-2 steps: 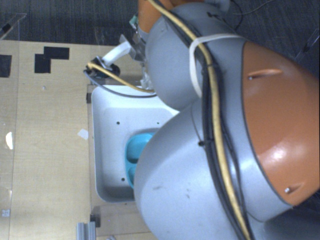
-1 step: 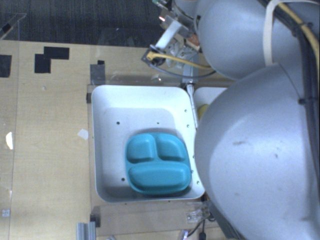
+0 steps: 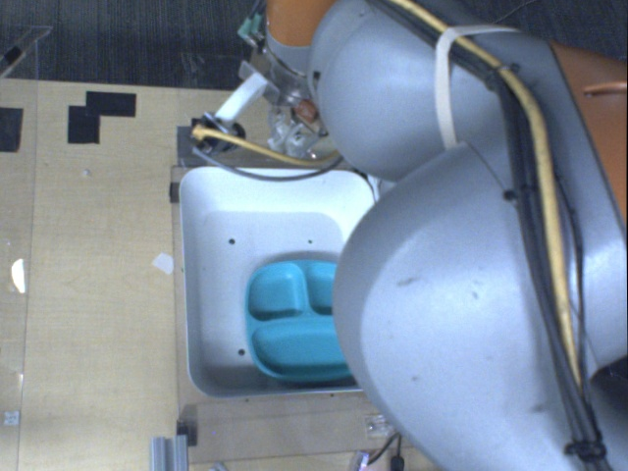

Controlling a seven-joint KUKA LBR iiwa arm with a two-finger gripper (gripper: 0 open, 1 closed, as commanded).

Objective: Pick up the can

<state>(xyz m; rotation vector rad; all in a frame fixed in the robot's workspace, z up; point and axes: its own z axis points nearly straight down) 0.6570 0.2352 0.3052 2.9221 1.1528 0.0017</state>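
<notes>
Grey arm (image 3: 471, 263) with orange band, white bin (image 3: 211, 263), blue tray (image 3: 289, 327), tan bench (image 3: 88, 292) with black marks

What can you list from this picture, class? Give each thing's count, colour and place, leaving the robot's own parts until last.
bin: one, white, centre of the view, partly under the arm.
tray: one, blue, divided into compartments, inside the bin toward its near edge, its right part hidden by the arm.
black marks: several, on the tan bench at upper left.
arm: one, grey with an orange band at top, filling the right side.
cable: one, yellow, looping over the bin's far rim.
</notes>
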